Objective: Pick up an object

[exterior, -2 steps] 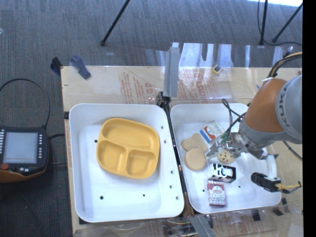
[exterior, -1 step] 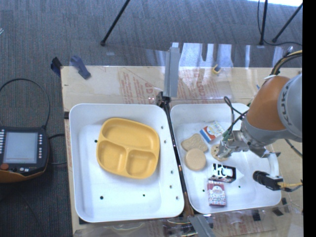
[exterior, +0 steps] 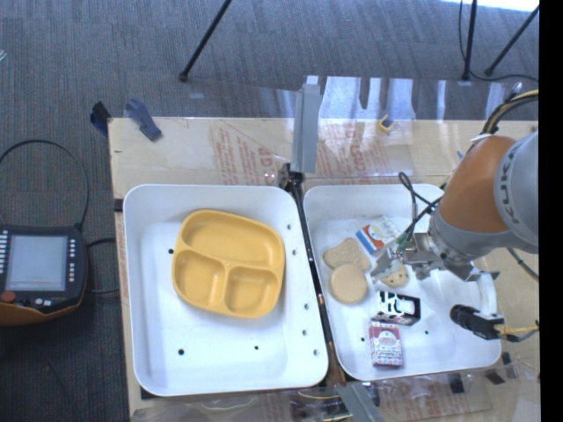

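Red packet (exterior: 385, 344) nearest, black box (exterior: 398, 307) above it, claw (exterior: 392, 275), grip unclear, beside round biscuits (exterior: 348, 283).

Yellow divided tray (exterior: 230, 263) in left bin (exterior: 141, 236); teach pendant (exterior: 40, 266) on floor beside bench.

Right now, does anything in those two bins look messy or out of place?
Nothing looks spilled or broken. The yellow divided tray sits a bit askew in the left bin. In the right bin, the small items lie huddled near the gripper, including a red packet.
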Controlling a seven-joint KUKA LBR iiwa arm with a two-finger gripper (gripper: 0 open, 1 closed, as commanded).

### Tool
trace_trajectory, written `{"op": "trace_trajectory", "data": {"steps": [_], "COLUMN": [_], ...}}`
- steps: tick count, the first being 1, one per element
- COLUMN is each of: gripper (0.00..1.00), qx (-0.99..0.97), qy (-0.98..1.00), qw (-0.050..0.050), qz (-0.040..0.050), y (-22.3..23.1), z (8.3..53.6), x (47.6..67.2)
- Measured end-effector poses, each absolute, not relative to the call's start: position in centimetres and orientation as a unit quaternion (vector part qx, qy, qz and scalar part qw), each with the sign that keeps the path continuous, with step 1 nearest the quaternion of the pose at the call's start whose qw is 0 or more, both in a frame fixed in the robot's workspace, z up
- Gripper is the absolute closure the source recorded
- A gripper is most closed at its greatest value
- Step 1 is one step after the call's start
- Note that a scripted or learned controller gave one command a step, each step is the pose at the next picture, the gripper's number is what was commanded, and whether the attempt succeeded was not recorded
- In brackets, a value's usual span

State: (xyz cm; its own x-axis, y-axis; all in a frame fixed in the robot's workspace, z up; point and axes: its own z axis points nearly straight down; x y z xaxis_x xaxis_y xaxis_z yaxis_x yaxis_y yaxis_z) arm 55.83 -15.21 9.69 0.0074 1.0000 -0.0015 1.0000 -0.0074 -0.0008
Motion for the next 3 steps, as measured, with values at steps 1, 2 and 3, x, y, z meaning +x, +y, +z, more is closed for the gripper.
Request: {"op": "trace_trajectory", "data": {"steps": [1, 2, 3], "gripper": [1.0, 0.0, 0.0], "qx": [0.71, 0.71, 0.706], "qy": [0.704, 0.704, 0.708], "qw": [-0.003, -0.003, -0.002], "qz": [-0.0021, -0.0023, -0.0005], "y": [-15.2, -15.2, -13.8], "z": [10.3, 10.3, 8.6], "x": [55.8, 55.8, 59.0]}}
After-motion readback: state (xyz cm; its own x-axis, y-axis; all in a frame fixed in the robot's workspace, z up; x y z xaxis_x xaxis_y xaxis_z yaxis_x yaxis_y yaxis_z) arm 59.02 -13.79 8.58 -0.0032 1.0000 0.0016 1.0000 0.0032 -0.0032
